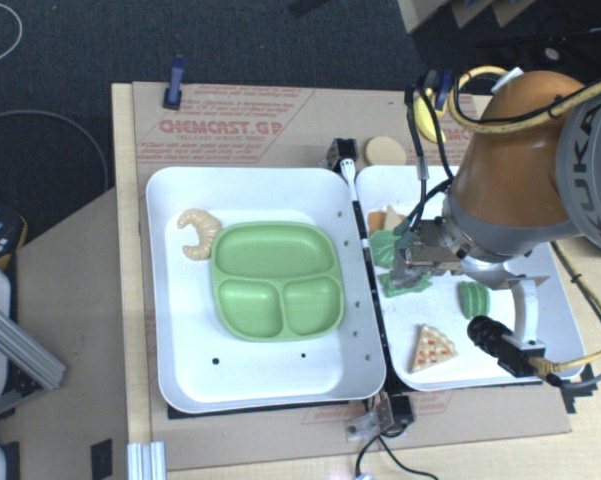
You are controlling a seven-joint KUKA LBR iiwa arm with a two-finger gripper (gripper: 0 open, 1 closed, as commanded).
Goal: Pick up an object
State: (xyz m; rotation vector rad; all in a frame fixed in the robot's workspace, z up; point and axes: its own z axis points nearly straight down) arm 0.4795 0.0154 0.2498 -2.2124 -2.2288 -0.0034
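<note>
**Gripper low in the right bin**

You see the grey two-finger gripper (412, 260) down over a crumpled green object (388, 251) in the right white bin (570, 340); its grip cannot be told. A pizza-slice toy (433, 349) lies nearby. The left white bin (170, 298) holds a green divided tray (277, 279) and a tan croissant toy (199, 232).

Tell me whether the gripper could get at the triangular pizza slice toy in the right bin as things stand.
Probably yes. The triangular pizza slice toy lies flat and alone on the floor of the shallow white right bin, nothing over it, and the gripper sits over the same bin just above it in the view.
</note>
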